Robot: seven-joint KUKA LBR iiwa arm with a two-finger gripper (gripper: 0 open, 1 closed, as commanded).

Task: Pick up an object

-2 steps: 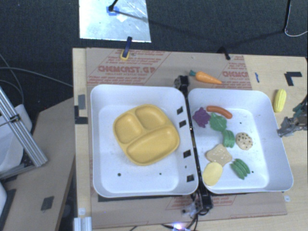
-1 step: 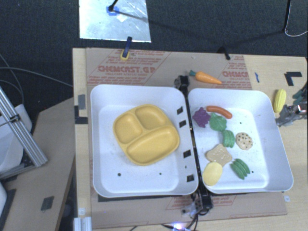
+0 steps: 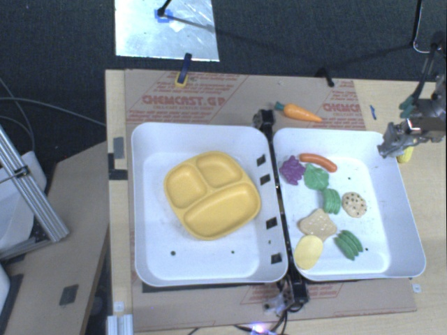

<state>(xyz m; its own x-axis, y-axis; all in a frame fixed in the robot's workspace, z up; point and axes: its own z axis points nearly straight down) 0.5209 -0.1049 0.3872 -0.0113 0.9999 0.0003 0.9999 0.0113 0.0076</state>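
A glossy yellow three-compartment plastic tray (image 3: 211,203) is seen in the left white bin (image 3: 150,257). Small moulded toy foods (image 3: 323,208) are scattered in the right white bin (image 3: 398,243). The gripper (image 3: 398,139) is poised over that bin's upper right rim; its state cannot be told.

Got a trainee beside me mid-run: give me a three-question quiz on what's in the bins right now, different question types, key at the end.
1. True or false: the yellow three-compartment plastic tray lies in the right white bin.
2. Multiple choice: the orange toy carrot lies (A) in the left white bin, (B) on the cardboard behind the bins, (C) on the tray.
3. Fill in: the round chocolate-chip toy cookie sits directly right of the ______ toy piece.

Key: 1 false, it lies in the left bin; 2 B; 3 green. The gripper hangs over the right bin's far right rim.
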